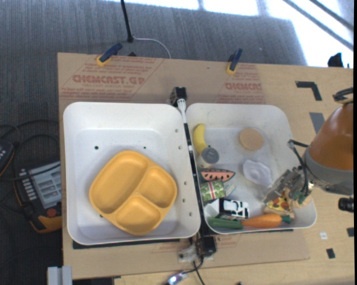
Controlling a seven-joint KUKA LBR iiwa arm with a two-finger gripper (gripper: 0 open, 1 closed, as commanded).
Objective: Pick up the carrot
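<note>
A counter (107,70) carries 2 shallow white bins side by side, seen from above at a slant. The left bin (83,123) holds a yellow divided plate (133,190). The right bin (279,117) holds mixed toy food: a banana (198,139), a watermelon slice (217,175), a tan disc (251,139), a pizza slice (279,205) and others. The carrot (262,221) lies flat along the right bin's near wall, toward the near right corner. Its long axis runs almost left to right across the view, with the orange body to the right and what looks like a green top (227,223) pointing left toward the bins' divider. The grey and orange arm (335,150) reaches in from the right, and its hand (288,186) hangs over the right bin just above the pizza slice, near the carrot but apart from it. Whether the hand is released or clenched cannot be told; nothing visibly sits in it. This appears to be the approach step, with the grasp not yet made. The next move likely calls for shifting toward the near wall, lowering, and closing across the carrot's short width.
</note>
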